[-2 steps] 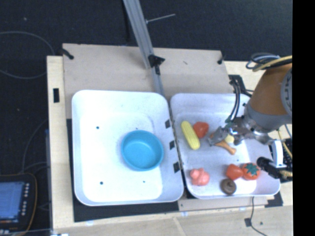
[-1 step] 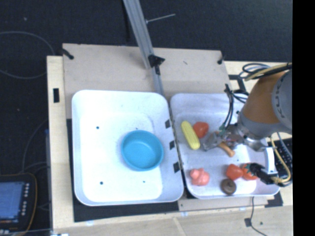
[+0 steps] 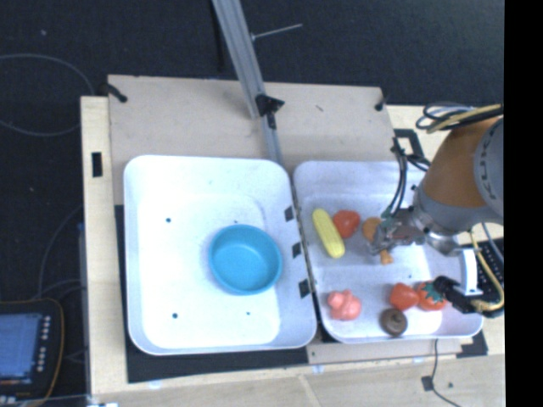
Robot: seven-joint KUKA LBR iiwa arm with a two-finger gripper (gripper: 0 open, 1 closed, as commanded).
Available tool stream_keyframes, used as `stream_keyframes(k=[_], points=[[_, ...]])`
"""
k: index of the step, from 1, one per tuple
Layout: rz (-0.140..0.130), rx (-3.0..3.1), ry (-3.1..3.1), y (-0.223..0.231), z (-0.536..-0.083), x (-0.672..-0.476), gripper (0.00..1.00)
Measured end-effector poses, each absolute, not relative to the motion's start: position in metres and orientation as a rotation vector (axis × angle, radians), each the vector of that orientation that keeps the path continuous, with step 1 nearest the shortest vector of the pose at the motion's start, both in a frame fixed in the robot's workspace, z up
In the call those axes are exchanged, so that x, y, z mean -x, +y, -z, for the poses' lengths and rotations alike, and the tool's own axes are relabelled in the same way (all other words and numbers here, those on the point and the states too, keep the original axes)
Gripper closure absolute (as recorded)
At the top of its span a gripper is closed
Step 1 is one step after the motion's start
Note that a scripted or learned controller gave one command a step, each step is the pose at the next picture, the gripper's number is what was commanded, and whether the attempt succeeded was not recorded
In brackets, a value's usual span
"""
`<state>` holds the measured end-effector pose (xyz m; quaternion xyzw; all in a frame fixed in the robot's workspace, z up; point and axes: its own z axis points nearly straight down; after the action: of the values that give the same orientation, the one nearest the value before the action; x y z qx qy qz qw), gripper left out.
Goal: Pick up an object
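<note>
Gripper [image 3: 383, 242] sits low in the right bin [image 3: 356, 181], right by a small orange piece [image 3: 372, 226]; finger state's impossible to tell; banana [image 3: 328, 232] lies just left of that piece.

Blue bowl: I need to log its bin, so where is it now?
The blue bowl sits in the left bin, toward its right side, across the divide from the yellow banana-shaped toy in the right bin.

2 white bins [image 3: 153, 227], 1 blue bowl [image 3: 245, 259], 1 banana [image 3: 328, 232], abt 6 other small items.
</note>
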<state>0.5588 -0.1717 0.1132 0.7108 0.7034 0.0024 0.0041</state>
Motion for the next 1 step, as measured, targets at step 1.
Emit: stream_keyframes(k=[1], points=[[-0.008,-2.226,2.213,-0.1688,-0.1708,-0.5514,1.00]])
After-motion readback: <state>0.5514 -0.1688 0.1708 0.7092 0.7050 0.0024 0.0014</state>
